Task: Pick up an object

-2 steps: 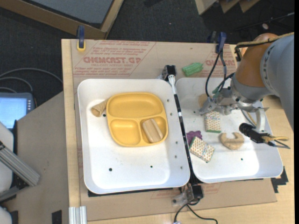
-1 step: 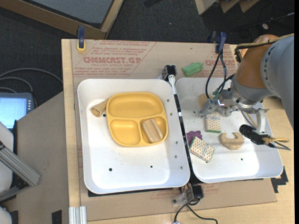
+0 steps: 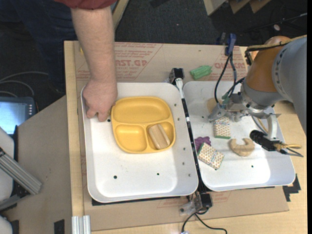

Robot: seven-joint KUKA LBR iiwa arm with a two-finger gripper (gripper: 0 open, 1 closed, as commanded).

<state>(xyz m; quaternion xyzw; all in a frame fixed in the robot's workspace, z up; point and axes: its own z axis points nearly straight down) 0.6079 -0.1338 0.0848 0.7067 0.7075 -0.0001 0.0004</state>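
the gripper [image 3: 220, 112] is held at ten o'clock in the right bin [image 3: 253, 179], a patterned packet [image 3: 222, 128] just at its six o'clock; spread or pressed together cannot be told.

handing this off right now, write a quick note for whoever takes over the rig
Gripper: low in the right bin, beside the upper patterned block; no object seen in its hold.
Right bin also holds a second patterned block, a purple piece and a tan curved piece.
Left bin: yellow divided tray with a tan block in one small compartment; a person's hand is at the tray's left edge.
Done: nothing lifted yet.
Left: grasp and lift one object.
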